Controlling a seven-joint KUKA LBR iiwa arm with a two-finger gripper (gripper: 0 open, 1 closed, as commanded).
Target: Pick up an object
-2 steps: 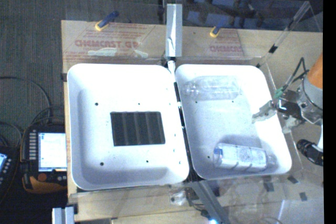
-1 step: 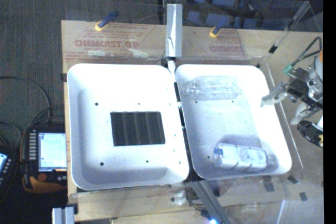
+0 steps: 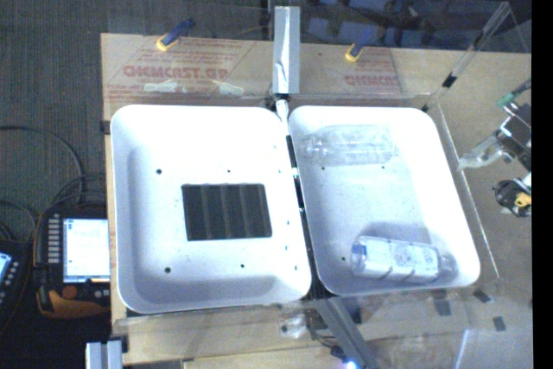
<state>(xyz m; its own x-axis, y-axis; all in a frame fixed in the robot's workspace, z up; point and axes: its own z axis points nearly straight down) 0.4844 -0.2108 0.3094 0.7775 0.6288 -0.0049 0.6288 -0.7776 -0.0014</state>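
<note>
Well, the tool sits at the far right edge; whether it's wide or narrow, I cannot tell. Best target: the labelled plastic bottle lying near-side in the right bin, gripped across its body.

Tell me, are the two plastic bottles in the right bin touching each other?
Apart. The camera view shows bare white bin floor between the clear bottle and the labelled bottle.

A robotics lab: white bins on a clamped bench, teach pendant.
</note>
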